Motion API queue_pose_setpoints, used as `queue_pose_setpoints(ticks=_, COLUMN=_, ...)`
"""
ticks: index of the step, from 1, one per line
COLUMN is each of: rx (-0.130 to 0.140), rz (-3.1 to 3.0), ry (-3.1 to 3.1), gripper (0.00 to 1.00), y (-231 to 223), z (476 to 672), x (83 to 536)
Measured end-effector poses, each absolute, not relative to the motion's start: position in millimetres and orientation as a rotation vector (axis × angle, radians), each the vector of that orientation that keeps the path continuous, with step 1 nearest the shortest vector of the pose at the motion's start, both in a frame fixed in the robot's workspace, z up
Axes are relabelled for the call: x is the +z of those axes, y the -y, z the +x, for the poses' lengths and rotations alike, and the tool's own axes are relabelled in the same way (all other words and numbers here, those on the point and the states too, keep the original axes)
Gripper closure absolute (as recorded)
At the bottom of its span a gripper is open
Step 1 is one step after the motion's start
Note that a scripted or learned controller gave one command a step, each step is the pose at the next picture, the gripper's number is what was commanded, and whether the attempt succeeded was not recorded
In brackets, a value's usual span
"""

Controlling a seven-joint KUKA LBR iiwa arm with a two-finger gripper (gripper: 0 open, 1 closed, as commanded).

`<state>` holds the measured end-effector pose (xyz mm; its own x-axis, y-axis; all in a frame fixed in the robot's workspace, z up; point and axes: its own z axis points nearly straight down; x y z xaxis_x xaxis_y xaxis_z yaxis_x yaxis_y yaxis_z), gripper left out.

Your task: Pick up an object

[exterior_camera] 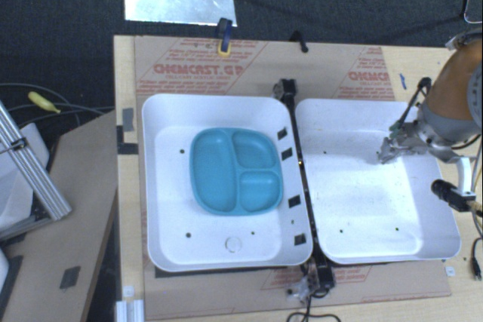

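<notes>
A light blue divided plate (pixel 232 170) lies flat in the middle of the left white bin (pixel 162 192), with three compartments facing up. A small clear or white round piece (pixel 233 243) rests near that bin's front wall. My gripper (pixel 388 152) hangs over the far right part of the right white bin (pixel 362 245), low above its floor, well apart from the plate. The grey arm with its orange band (pixel 460 90) comes in from the right edge.
Black clips (pixel 290 154) line the seam between the two bins. The bins sit on a cardboard sheet (pixel 196 68) on the bench. A blue and yellow clamp (pixel 224 36) stands at the board's far edge. A metal frame (pixel 26 162) is at the left.
</notes>
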<state>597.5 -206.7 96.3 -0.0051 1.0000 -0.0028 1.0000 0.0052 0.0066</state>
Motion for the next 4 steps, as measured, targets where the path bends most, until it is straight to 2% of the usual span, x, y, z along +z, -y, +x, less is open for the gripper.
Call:
queue_pose_setpoints(ticks=1, rx=-0.002, rz=2.225, ry=-2.224, gripper=1.0, y=195.0, z=535.2, x=83.4)
queue_pose_setpoints(ticks=2, rx=0.02, rz=2.201, ry=-2.234, gripper=1.0, y=68.0, z=579.6, x=189.4)
queue_pose_setpoints(ticks=3, rx=0.003, rz=2.211, ry=-2.242, gripper=1.0, y=-38.4, z=496.2, x=193.7)
queue_pose_setpoints(ticks=4, rx=0.014, rz=2.209, ry=-2.23, gripper=1.0, y=-85.3, z=487.8, x=269.8)
